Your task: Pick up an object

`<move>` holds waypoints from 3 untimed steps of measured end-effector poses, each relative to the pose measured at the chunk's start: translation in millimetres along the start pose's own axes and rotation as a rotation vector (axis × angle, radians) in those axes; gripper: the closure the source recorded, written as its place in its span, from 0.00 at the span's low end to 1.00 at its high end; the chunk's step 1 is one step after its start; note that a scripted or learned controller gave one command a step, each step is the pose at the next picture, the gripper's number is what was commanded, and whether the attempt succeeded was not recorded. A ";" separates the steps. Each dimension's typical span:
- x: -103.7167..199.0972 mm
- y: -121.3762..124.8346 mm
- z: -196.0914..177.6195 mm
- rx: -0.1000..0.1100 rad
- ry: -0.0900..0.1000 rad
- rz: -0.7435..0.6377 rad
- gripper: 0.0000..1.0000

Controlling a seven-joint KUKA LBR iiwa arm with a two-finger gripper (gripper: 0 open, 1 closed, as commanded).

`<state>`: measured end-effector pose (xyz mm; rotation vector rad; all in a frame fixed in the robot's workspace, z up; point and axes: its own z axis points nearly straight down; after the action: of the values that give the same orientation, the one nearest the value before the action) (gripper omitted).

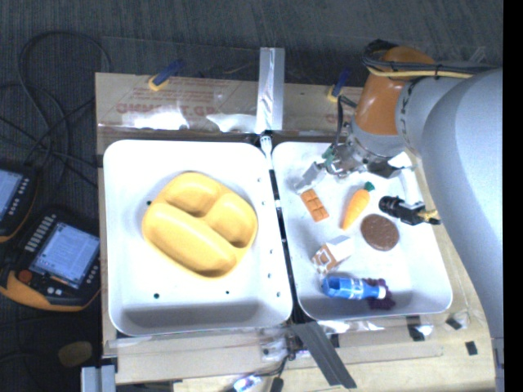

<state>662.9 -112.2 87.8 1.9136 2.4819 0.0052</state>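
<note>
My gripper (315, 172) hangs over the back left part of the right bin (437, 288), below the orange-banded wrist (377, 109). Just in front of its tip lies a small orange block (315, 204), apart from the gripper. To the block's right is a toy carrot (355, 207) with a green end, and a brown disc (380, 232) lies beside that. Nearer the front sit a small white and orange box (328, 256) and a blue bottle (353, 287) on its side. I see nothing held by the gripper.
The left bin (122, 300) holds one large yellow lumpy object (198, 223) that takes up its middle. A metal divider (278, 219) runs between the bins. The grey arm (466, 162) covers the right bin's right side.
</note>
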 end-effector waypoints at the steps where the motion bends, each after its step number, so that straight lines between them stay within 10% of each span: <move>1: 10.2 -20.6 -0.5 0.000 0.001 0.263 0.00; 2: 9.5 -20.2 -10.9 0.000 -0.003 0.262 1.00; 3: -0.7 -94.5 -3.6 -0.002 -0.001 0.308 1.00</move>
<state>571.6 -136.8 90.8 2.2710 2.1579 0.0092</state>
